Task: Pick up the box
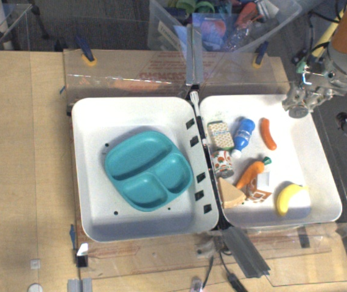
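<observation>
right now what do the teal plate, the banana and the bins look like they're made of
Teal plate: seemingly moulded plastic, matte, one even colour with soft-edged compartments. Banana: probably a plastic toy, smooth with a flat uniform yellow; rubber is possible. Left bin and right bin: white moulded plastic by the look, with rounded corners and a faint sheen.

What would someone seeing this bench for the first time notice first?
Most likely the big teal divided plate, lying alone in the left bin. Next, the cluster of small toy items in the right bin: a yellow banana near the front right, a carrot mid-bin, a blue bottle and a small patterned box by the divider. The gripper hovers over that bin's far right corner.
</observation>
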Motion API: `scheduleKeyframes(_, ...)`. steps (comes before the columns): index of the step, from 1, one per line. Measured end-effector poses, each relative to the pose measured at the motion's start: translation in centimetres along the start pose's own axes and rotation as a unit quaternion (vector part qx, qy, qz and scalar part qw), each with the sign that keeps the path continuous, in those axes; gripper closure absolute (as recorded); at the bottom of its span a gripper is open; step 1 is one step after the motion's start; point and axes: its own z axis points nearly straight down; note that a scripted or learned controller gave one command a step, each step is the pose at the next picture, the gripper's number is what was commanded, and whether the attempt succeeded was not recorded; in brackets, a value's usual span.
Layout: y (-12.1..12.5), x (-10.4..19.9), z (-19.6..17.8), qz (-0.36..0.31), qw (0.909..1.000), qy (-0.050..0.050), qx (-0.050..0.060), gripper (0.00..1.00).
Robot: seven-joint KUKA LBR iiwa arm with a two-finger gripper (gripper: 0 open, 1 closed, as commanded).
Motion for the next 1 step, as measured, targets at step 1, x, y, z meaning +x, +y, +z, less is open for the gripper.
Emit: scheduleKeyframes(1,-0.01,0.02,0.03,0.0,1.0,0.0,0.0,0.0)
